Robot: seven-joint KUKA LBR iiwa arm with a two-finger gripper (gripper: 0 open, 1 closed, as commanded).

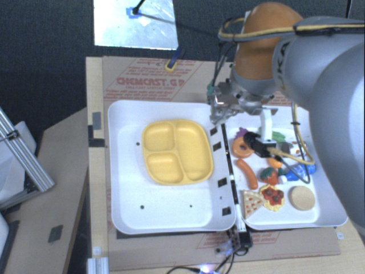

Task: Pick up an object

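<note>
My gripper [219, 109] hangs over the far end of the divider between the two bins, under the orange-banded wrist. The right bin [325, 210] holds several toy foods. Among them are an orange ring [242, 148], a purple piece [249, 136], a green piece [280, 136] and a sausage [247, 173]. Nearer the front lie a pizza slice [251, 202], a red-and-yellow piece [273, 197] and a tan round biscuit [301, 197]. The gripper stands beyond and left of all of them. Nothing shows between its tips.
A yellow divided plate [175, 151] lies in the left bin [122, 198]. A small red piece [269, 176], an orange piece [274, 162] and a blue piece [291, 174] sit mid right bin. The big grey arm covers that bin's right side.
</note>
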